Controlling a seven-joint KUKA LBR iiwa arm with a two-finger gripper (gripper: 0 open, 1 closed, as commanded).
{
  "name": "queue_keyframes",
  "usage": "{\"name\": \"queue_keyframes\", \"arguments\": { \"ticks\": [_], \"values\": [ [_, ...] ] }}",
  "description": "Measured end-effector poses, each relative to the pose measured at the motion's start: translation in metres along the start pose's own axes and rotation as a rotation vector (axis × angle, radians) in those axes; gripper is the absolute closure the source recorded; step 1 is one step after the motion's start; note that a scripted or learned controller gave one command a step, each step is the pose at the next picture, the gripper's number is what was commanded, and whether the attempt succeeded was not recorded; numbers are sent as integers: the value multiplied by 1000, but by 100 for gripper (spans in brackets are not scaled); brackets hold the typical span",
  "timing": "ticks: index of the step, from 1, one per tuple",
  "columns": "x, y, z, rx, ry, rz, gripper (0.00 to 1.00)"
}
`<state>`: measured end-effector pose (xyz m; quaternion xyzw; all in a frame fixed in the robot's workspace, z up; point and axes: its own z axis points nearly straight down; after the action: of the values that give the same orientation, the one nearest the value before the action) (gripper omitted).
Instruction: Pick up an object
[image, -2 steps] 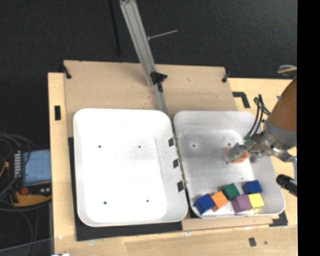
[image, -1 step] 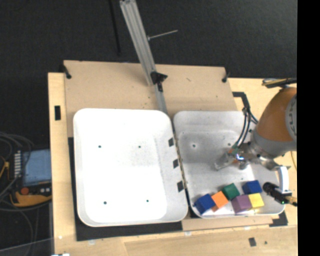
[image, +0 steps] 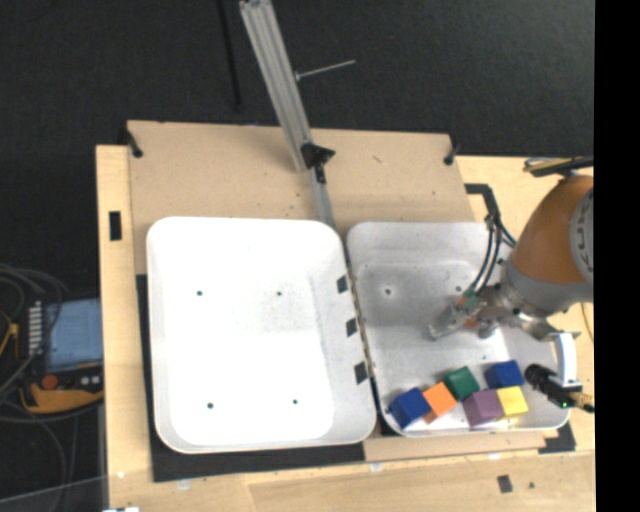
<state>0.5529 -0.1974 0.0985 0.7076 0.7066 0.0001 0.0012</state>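
Gripper sat low in right bin, above the blocks along the near wall. Grip state: couldn't tell.

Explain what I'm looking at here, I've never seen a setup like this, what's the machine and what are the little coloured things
One camera looks down at a slant on a bench. The grey and orange thing at the right is a robot arm; its gripper hangs over the right bin, with nothing seen between its fingers. Along that bin's near edge lie small blocks: two blue, an orange, a green, a purple and a yellow. Beside it is the left bin.
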Motion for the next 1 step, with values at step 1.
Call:
{"name": "queue_keyframes", "arguments": {
  "ticks": [1],
  "values": [
    [-1,1,-12,-4,1,3,100]
  ]
}}
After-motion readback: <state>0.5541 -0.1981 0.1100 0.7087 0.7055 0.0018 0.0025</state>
